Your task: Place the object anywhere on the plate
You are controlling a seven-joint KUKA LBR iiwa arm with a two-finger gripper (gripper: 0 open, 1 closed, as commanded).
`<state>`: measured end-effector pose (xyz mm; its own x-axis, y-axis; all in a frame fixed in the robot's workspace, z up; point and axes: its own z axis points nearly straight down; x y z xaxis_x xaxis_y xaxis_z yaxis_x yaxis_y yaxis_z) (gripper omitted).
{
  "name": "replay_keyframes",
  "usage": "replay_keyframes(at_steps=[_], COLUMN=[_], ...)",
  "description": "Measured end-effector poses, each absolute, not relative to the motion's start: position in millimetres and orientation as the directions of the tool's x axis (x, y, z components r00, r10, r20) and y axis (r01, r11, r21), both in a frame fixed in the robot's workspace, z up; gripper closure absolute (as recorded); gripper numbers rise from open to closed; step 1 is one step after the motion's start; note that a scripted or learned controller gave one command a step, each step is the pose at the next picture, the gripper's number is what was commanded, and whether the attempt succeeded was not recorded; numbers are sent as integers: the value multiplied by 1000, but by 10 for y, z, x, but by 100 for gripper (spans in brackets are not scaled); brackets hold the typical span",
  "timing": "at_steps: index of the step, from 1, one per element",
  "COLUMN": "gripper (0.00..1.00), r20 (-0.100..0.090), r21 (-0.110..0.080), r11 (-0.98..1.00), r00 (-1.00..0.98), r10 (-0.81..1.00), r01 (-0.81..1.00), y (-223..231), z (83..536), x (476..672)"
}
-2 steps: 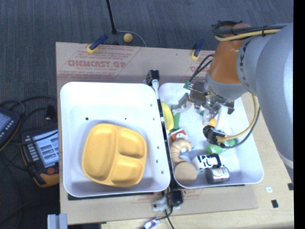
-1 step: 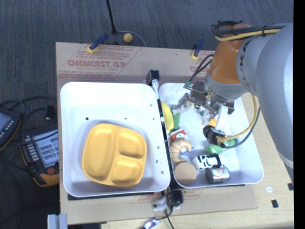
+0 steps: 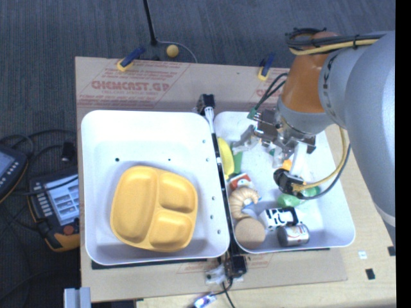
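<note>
A yellow divided plate [image 3: 154, 207] lies in the left white bin [image 3: 96, 133] with nothing on it. In the right bin [image 3: 340, 226] sits a pile of toy food: a yellow banana [image 3: 224, 156], a croissant [image 3: 244, 201], a round brown bun [image 3: 250, 231], a black and white carton [image 3: 281, 216] and a small can [image 3: 293, 235]. My gripper [image 3: 273, 140] hangs over the upper part of the right bin, above and to the right of the banana. The wrist hides what lies under it, and nothing visibly rests in its grasp.
A black ridge [image 3: 217, 165] where the two bin walls meet runs between plate and pile. A looped yellow and black cable [image 3: 321, 178] hangs from the wrist over the right bin. Blue clamps [image 3: 130, 58] hold the cardboard base at the back.
</note>
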<state>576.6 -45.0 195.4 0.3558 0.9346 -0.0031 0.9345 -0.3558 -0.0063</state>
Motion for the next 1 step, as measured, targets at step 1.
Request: replay_keyframes(at_steps=[1], gripper=[0], r20=[-3], r21=[-6], r11=[-356], r00=[356], r10=[935], r01=[935], y=[-450], z=[1954], x=[5766])
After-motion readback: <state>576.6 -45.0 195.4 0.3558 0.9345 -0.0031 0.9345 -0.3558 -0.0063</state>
